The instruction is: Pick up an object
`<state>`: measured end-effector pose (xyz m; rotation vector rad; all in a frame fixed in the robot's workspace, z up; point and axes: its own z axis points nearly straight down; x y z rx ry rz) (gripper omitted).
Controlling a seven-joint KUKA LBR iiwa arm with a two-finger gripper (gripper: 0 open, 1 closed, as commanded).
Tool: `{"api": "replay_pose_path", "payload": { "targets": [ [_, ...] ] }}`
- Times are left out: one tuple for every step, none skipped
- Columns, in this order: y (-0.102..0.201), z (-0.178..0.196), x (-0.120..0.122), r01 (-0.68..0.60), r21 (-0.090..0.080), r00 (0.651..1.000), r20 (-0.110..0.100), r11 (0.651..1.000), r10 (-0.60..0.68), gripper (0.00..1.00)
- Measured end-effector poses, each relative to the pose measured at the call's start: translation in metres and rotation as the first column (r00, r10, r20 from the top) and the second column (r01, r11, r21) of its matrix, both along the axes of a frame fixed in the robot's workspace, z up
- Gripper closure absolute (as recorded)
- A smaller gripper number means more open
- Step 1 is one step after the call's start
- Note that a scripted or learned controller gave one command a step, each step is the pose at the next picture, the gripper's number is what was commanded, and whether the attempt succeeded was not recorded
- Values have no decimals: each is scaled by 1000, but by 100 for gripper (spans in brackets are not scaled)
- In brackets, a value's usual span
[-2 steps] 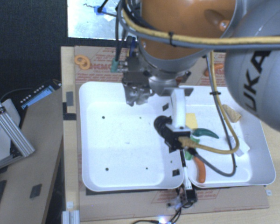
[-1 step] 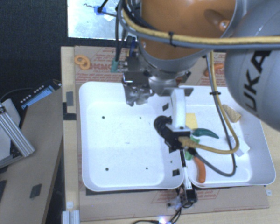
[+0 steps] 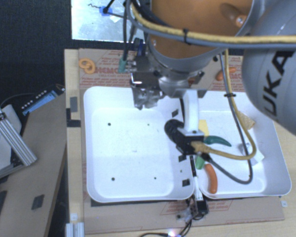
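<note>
— So where's the claw (image 3: 147,102)?
— Over left shallow white plastic bin (image 3: 103,181), back edge. Fingers: can't tell.
— Objects?
— Small orange sausage-shaped toy (image 3: 212,177) & green curved piece (image 3: 218,141), right bin (image 3: 274,181).

The cardboard-covered bench (image 3: 113,63) bears two white bins, left bin (image 3: 96,181) touching right bin (image 3: 278,181).

grey arm (image 3: 266,78) reaching in, gripper (image 3: 147,101) lowered
</note>
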<state>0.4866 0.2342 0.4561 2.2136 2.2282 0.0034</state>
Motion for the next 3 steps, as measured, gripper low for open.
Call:
{"api": "replay_pose_path", "payload": {
  "targets": [
    [0,8,0,0,0,1000,0,1000,0,100],
    [0,15,0,0,0,1000,0,1000,0,100],
    [0,14,0,1,0,1000,-1,1000,-1,100]
  ]
}}
